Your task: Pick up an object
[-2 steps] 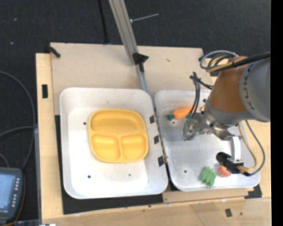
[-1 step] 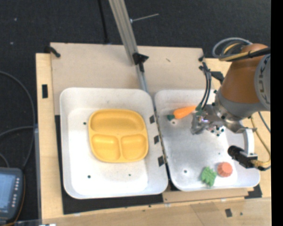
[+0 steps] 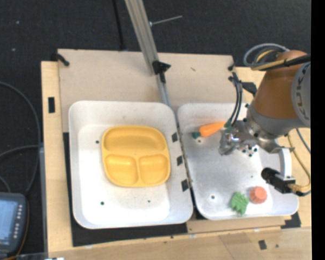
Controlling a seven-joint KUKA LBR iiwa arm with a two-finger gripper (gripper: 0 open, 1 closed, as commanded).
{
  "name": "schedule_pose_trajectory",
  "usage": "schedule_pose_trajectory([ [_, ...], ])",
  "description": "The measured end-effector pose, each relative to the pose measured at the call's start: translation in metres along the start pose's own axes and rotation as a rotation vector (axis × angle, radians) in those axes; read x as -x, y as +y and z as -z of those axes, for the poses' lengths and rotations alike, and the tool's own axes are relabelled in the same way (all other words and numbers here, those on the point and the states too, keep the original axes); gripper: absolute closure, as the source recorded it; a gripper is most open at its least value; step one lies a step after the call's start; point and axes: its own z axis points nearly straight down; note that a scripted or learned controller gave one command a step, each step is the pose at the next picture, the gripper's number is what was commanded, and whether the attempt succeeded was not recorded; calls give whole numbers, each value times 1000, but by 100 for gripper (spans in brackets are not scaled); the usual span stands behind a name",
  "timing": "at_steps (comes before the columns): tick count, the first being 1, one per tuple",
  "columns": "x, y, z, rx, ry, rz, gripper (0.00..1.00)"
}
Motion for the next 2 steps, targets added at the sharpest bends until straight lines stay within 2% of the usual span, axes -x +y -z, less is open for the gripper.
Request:
schedule_pose_trajectory([
  [1,-52,23,2,0,2,14,100],
  [2,-100,31,19,0,2,14,100],
])
